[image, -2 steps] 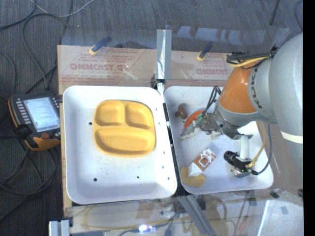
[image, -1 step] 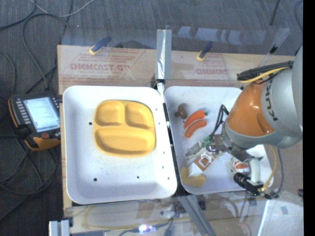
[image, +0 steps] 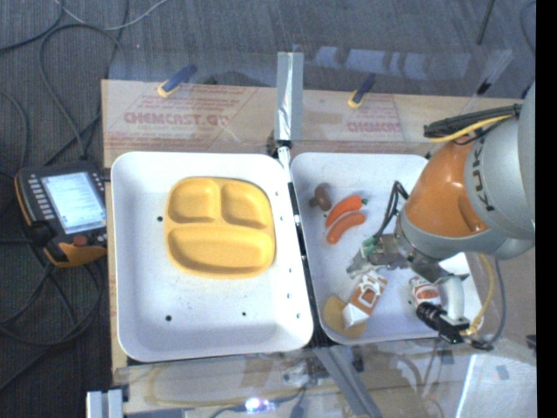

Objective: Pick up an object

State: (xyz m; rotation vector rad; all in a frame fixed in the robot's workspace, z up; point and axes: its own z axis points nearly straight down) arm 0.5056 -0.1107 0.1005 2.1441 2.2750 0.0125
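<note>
Nearest the bench's front edge, in the right white bin (image: pixel 306 259), a tan rounded piece (image: pixel 335 310) lies at the wall, touching a small white and orange carton (image: pixel 365 294) whose long axis tilts up toward my wrist; its print is too small to read. My gripper (image: pixel 376 252) hangs just above that carton, and whether it is clenched or released I cannot tell. Another small red and white item (image: pixel 424 291) lies beside my arm. Farther back, two orange sausage-shaped pieces (image: pixel 345 216) lie side by side, long axes rising rightward, with a brown rounded piece (image: pixel 321 198) near them. Across the divider, the left white bin (image: pixel 139 320) bears a yellow three-compartment plastic tray (image: pixel 221 225). Farthest, the board reads "CHEMCAST" (image: pixel 174 118).
</note>
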